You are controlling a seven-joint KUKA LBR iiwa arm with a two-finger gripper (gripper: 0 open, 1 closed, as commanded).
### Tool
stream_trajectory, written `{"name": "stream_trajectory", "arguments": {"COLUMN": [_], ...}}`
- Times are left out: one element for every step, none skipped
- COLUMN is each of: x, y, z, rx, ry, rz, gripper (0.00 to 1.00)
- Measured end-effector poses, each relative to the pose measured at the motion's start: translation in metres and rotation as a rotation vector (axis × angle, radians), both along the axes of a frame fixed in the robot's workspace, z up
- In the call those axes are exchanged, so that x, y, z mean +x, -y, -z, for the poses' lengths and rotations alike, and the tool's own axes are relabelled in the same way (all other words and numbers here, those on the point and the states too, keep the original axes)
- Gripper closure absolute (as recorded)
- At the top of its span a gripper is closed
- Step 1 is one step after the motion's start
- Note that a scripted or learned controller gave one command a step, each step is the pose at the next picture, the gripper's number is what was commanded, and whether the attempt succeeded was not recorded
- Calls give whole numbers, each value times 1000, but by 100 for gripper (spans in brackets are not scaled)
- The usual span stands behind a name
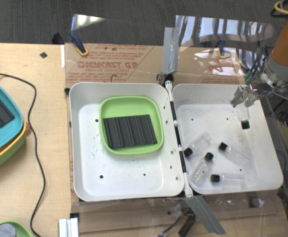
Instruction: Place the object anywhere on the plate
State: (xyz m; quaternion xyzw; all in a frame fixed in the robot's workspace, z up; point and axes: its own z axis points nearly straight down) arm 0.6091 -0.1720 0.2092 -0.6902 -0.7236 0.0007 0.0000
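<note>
A green square plate point(156, 113) with a dark ribbed insert lies in the left bin point(85, 172). My gripper point(243, 102) hangs over the back right part of the right bin point(267, 177). It is shut on a clear vial point(243, 115), which hangs straight down from the fingers with its black cap at the bottom. The held vial is well to the right of the plate, across the divider between the two bins.
Several more clear vials with black caps lie loose on the right bin's floor, among them one point(197, 143) near the divider and one point(229, 178) at the front. Blue and green dishes point(6, 127) sit at the bench's left, with a black cable point(35, 132) beside them.
</note>
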Motion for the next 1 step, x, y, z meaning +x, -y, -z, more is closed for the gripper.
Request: {"name": "stream_trajectory", "arguments": {"x": [0], "y": [0], "z": [0], "rx": [0], "ry": [0], "rz": [0], "gripper": [0]}}
